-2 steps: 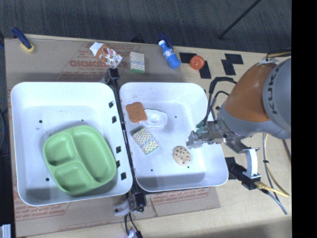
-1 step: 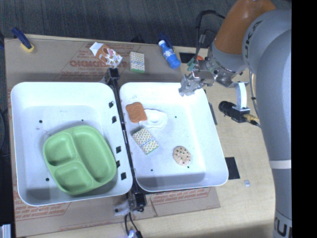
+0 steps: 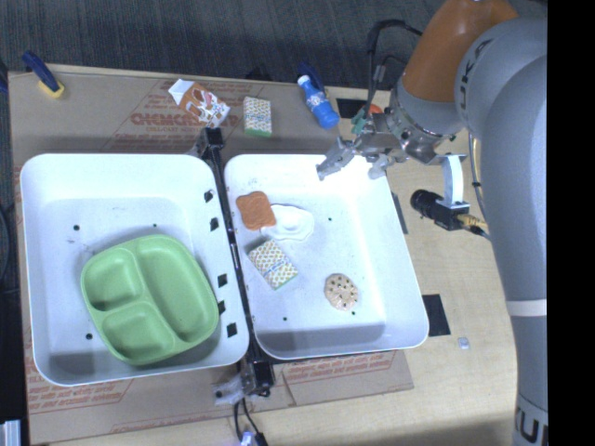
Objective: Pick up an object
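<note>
Nearest the camera, at the lower edge of the bench, the two white bins meet along a black clamp strip, and the left bin holds a green divided tray lying flat toward its front. In the right bin, the closest item is a round speckled cookie on the bin floor near the front right. Just behind and left of it lies a small patterned packet, tilted, close to the dividing wall. Further back sits an orange-brown piece, touching a white lump on its right side. Above the far right corner of this bin the gripper hangs over the rim, its fingers spread apart with nothing between them; it is well apart from all the pieces in the bin. The grey arm with its orange band comes in from the right. Beyond the bins, on the cardboard sheet, lie a crumpled wrapper, a small patterned box and a blue bottle, and at the far left corner a blue and yellow clip.
</note>
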